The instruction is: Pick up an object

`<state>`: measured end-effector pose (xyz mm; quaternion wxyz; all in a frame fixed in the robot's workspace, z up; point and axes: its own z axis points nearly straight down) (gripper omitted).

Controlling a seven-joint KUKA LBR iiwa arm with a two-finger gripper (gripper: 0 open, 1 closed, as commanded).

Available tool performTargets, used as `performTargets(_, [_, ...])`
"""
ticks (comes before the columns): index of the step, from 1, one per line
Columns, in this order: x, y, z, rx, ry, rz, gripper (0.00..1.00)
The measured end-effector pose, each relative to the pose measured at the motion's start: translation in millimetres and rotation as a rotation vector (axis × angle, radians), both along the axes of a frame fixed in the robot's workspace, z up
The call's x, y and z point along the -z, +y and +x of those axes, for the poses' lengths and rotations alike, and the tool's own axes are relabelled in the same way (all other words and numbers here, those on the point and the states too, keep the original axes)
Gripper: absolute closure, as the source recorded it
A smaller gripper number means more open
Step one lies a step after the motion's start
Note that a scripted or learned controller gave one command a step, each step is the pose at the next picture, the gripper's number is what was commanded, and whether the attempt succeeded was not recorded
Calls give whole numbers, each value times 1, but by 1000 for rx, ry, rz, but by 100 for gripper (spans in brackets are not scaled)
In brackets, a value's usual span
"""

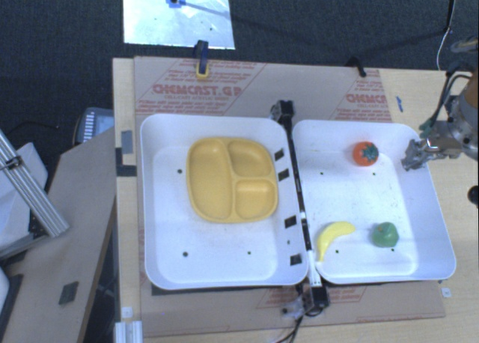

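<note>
I'm looking down on the bench (90, 184), which is carrying two white bins side by side. The left bin (161, 207) is holding a yellow divided plate (230, 180), sitting about mid-bin with the big compartment to the left and two smaller ones to the right. The right bin (426, 214) is holding three small things: a tomato (365, 153) toward the far side, a banana (331, 237) near the front by the divider, and a green pepper (385, 234) just right of the banana, also near the front.

The arm (468, 120) is reaching in from the right, and the gripper (416, 154) is hanging over the right bin's far right rim. I'm not seeing anything between its fingers, and at this size I cannot tell whether they are apart or together.

The relation that matters: the tomato is lying to the left of the gripper, at about the same depth, with bare bin floor between them. I'm judging it the nearest target. It is round, so no long axis to line up with. The pepper is sitting nearer the front, down and slightly left of the gripper, farther off than the tomato. The banana is farthest, with its long axis running from front left up to the right, tip curving toward the pepper.

Nothing is picked yet, as I'm reading it; the coming move is probably a short shift left and down.
</note>
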<state>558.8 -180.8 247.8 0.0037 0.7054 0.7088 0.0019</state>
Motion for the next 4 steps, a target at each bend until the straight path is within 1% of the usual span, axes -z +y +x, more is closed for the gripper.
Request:
performTargets(1, [-7,55,14,-5,4,3,100])
performTargets(2, [4,106,22,-5,6,4,100])
performTargets(3, [16,159,42,-5,6,4,100])
performTargets(4, [9,208,62,-5,4,4,100])
